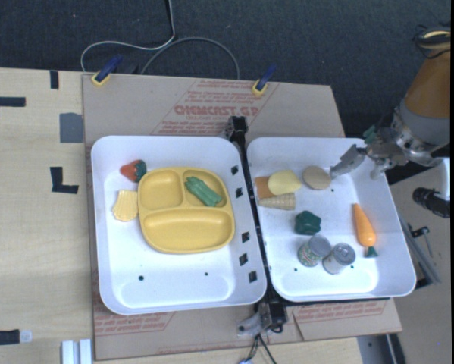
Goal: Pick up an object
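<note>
My gripper (361, 164) hangs over the upper right part of the right bin (393, 279), with its fingers apart and nothing between them. One finger (346, 162) points down-left toward a tan round object (316, 177), close to it but apart. Also in this bin lie a yellow lemon-like piece (284, 180), an orange block (262, 186), a pale corn cob (278, 201), a green pepper (308, 221), an orange carrot (364, 226) and two grey cans (312, 252) (339, 257).
The left bin (166, 290) holds a yellow divided plate (185, 222) with a green pickle (204, 191) in one compartment. A red and green item (133, 171) and a yellow ridged piece (125, 205) lie left of the plate. A black divider (249, 226) separates the bins.
</note>
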You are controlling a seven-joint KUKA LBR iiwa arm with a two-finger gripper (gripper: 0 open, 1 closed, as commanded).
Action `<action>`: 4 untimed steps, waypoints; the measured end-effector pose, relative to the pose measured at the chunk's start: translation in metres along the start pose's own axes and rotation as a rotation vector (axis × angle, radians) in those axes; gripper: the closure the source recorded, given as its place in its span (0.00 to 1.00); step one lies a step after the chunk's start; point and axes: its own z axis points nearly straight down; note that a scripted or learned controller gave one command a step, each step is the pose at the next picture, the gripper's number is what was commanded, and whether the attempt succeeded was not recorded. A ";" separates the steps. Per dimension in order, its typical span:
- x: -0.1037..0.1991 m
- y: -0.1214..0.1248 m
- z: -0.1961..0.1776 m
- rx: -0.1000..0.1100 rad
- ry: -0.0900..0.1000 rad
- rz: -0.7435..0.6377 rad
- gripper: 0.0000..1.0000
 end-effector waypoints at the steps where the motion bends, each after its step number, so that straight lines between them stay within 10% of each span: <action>1: 0.076 0.010 0.109 0.004 0.002 -0.004 0.00; 3: 0.074 -0.067 0.117 -0.013 -0.003 -0.002 0.00; 4: 0.072 -0.067 0.108 -0.012 -0.006 0.000 1.00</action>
